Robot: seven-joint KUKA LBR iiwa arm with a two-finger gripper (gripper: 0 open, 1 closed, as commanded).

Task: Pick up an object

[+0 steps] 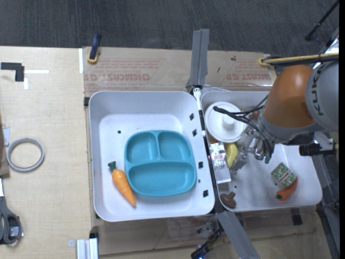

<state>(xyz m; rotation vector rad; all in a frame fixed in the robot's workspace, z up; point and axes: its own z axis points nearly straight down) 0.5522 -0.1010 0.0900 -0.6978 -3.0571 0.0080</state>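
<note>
My gripper [243,156] hangs low over the left part of the right bin [259,197], below the orange wrist band. It is right beside a yellow banana [232,154], touching or nearly touching it. A white round lidded cup [225,122] lies just behind the banana. A small printed carton [218,158] sits against the bin's left wall. A brown lump [229,200] lies at the front left corner. To the right of the gripper are a green packet [282,173] and a red-orange vegetable toy [286,191]. Nothing is visibly held.
The left bin [99,144] holds a blue divided plate [160,162] and an orange carrot [123,184] at its front left. A grey tape ring [23,154] and scissors [9,226] lie on the wooden bench to the left.
</note>
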